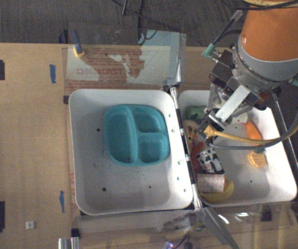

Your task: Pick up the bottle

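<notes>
In the right bin (278, 191), my gripper (210, 161) hangs low over the bin's left side, near the wall shared with the left bin. Just below it, at the front left corner, lies a small pale pinkish cylinder (211, 182), which may be the bottle. It rests against a yellow curved item (225, 192). The gripper is right above the cylinder, and I cannot see whether they touch. The grey wrist and orange arm (273, 14) cover the bin's back part.
The left bin (86, 180) holds a teal divided plate (136, 134). In the right bin lie a green item (194, 111), an orange item (253, 130) and a smaller orange piece (257, 160). A yellow cable (237, 138) loops from the wrist.
</notes>
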Action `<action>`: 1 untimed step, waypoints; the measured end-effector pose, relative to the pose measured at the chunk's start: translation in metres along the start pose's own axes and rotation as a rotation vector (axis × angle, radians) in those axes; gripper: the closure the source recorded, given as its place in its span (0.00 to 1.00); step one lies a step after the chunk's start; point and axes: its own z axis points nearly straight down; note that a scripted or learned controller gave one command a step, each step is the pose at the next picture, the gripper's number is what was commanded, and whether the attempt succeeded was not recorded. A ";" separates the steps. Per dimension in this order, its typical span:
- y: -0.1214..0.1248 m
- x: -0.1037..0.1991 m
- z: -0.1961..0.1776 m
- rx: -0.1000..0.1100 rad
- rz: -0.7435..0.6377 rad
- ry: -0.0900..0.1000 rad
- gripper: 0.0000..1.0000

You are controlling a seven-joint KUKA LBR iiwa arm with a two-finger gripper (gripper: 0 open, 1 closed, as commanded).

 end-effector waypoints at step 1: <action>-0.013 0.017 0.034 0.003 0.032 -0.003 1.00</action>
